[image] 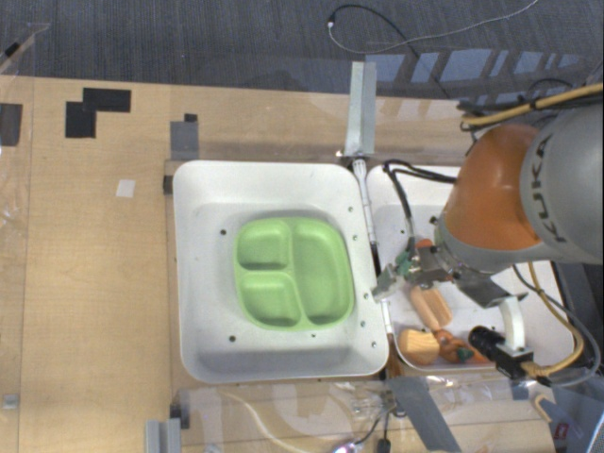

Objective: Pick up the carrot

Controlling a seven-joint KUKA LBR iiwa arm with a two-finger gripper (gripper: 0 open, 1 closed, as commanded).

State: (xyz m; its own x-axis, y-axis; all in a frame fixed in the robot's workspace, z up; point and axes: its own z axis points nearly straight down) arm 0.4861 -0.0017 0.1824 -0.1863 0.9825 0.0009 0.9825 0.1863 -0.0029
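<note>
Jaws hover in right bin (385,206) beside orange piece (429,308) and tan lump (419,345)

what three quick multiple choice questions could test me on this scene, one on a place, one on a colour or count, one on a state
1. Where does the green tray lie?
A. in the left bin
B. in the right bin
C. on the bench

2. How many compartments does the tray have?
A. two
B. three
C. five

3. How does the tray lie?
A. flipped over
B. on its edge
C. flat, open side up

Answers:
1 A, it sits mid-floor in the left bin.
2 B, two small ones left, one long one right.
3 C, its hollows face the camera.
</note>
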